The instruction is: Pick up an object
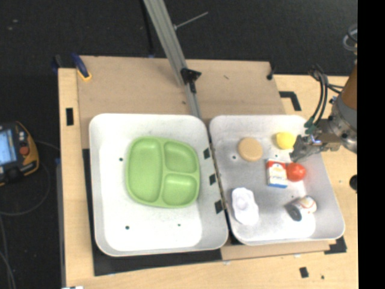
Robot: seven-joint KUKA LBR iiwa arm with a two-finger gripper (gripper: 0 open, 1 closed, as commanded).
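The right bin (313,221) holds several small objects: a tan round disc (250,149), a yellow ball-like item (284,139), a red round item (296,172), a small red-and-white carton (276,174), a white bottle-like piece (243,204) and a grey-and-white item (301,207). My gripper (302,148) hangs over the bin's upper right part, just right of the yellow item and above the red one. Its fingers are dark and small here. Nothing shows between them.
The left bin (108,221) carries a green divided plate (162,172). A slanted metal rail (168,35) runs from the top down to the gap between the bins. A handheld device (15,149) sits off the bench at the left.
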